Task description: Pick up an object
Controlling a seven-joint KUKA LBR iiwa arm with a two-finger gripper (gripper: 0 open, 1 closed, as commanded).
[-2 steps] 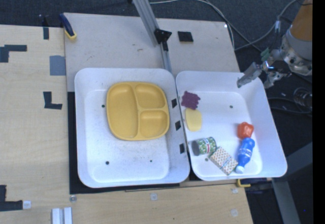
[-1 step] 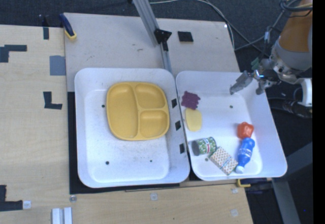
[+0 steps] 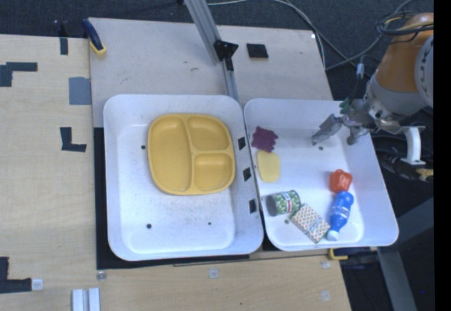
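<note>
The right bin (image 3: 366, 161) holds several small objects: a purple piece (image 3: 264, 137), a pale yellow oval (image 3: 268, 166), a green can (image 3: 283, 202) on its side, a patterned box (image 3: 309, 222), a blue bottle (image 3: 340, 214) and a red-orange object (image 3: 340, 180). My gripper (image 3: 334, 137) hangs over the upper right part of this bin, above the red-orange object and to the right of the purple piece. Its two grey fingers are spread open, and nothing is between them.
The left bin (image 3: 127, 183) holds a yellow divided plate (image 3: 191, 153). A metal pole (image 3: 201, 6) slants down to the gap between the two bins. Cables run across the dark floor behind the bench.
</note>
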